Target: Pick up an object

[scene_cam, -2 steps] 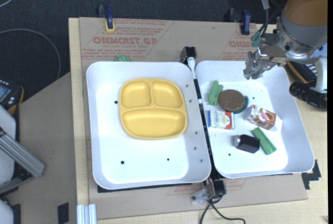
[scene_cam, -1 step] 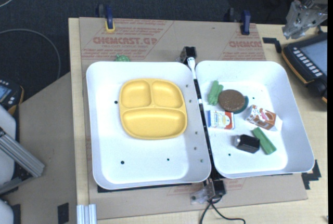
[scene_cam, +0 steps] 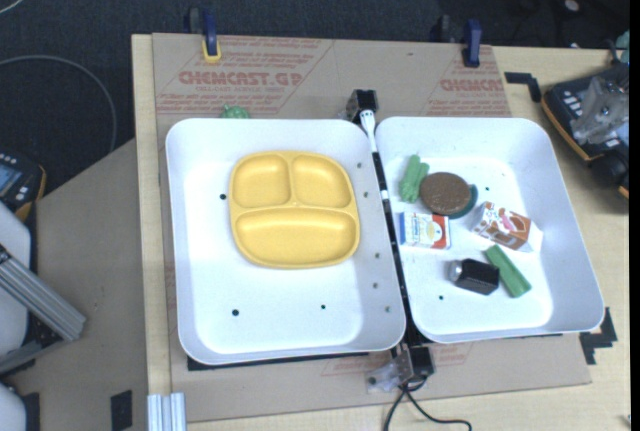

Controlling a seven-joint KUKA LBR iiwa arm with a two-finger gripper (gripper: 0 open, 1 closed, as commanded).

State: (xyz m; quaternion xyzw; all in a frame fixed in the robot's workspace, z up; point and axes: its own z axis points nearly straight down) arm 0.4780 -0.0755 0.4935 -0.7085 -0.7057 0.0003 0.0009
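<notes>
Right bin (scene_cam: 560, 314) holds the loose items, six in all. Brown round disc (scene_cam: 444, 191) – flat, matte, with a teal rim peeking out under its right edge – sits near the bin's middle top. Just left of it, touching or nearly so, a green chunky piece (scene_cam: 412, 178), upright-ish, bumpy outline, soft plastic look. Below the disc, a small flat carton (scene_cam: 424, 230), white with red and blue print, lying flat. To the right, a second packet (scene_cam: 503, 226) – white and red-brown, crinkled, tilted. Lower down, a black blocky object (scene_cam: 474, 276), slightly glossy, and touching its right side a green elongated piece (scene_cam: 509, 271) lying diagonally. So two green pieces, two printed packets, one disc, one black block.

Left bin (scene_cam: 200, 319) – shallow white plastic, rounded corners, a few dark dots on its floor – holds one yellow divided tray (scene_cam: 294, 210): smooth plastic, rounded rectangle, three compartments, two small on top and one long below, nothing in them.

The two bins sit side by side, edges touching along a black strip. Under them, a brown cardboard sheet (scene_cam: 300, 69) with red lettering, held by two blue-handled clamps (scene_cam: 208, 31) at the far edge of the bench (scene_cam: 100, 219). A small green scrap (scene_cam: 235, 111) lies just behind the left bin.

Claw: cannot tell its state.
</notes>
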